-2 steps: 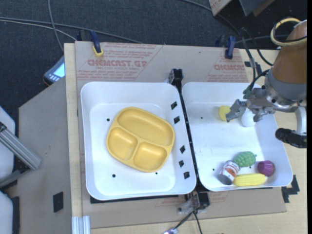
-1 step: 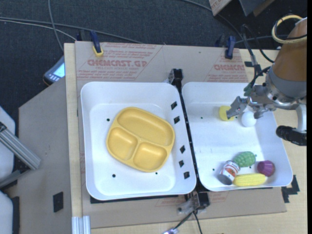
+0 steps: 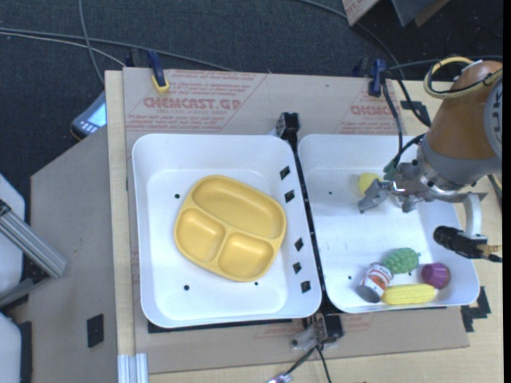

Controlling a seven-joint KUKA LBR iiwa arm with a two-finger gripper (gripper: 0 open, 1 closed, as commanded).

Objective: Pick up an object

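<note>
- One thing sits way closer to my gripper [image 3: 386,197] than anything else: a small yellow object [image 3: 367,183] in the right bin [image 3: 335,238], up near the bin's far side.
- It lies just to the left of my fingertips in the camera view, and a touch further up the picture. Looks like it's touching or nearly touching the nearest finger, hard to call.
- It's partly hidden behind my wrist hardware, so I can't really tell its shape or which way its long axis runs. Looks like a roundish lump from here.
- My fingers look spread apart, pointing left and down, with nothing between them. So I'm not holding anything yet.
- My guess for the next move: nudge left and slightly back so the yellow object ends up between the fingers, then close.
- The other stuff is well apart from me, bunched in the near right corner of the same bin: a corn cob [image 3: 409,294] lying left to right, a small can [image 3: 375,281], a green bumpy thing [image 3: 401,260] and a purple round thing [image 3: 436,275].
- The left bin [image 3: 152,238] holds a yellow divided plate [image 3: 230,227], far from me.
- Writing: the cardboard under the bins reads "CHEMCAST GP" in red, printed more than once. The can's label is too small to read.
</note>
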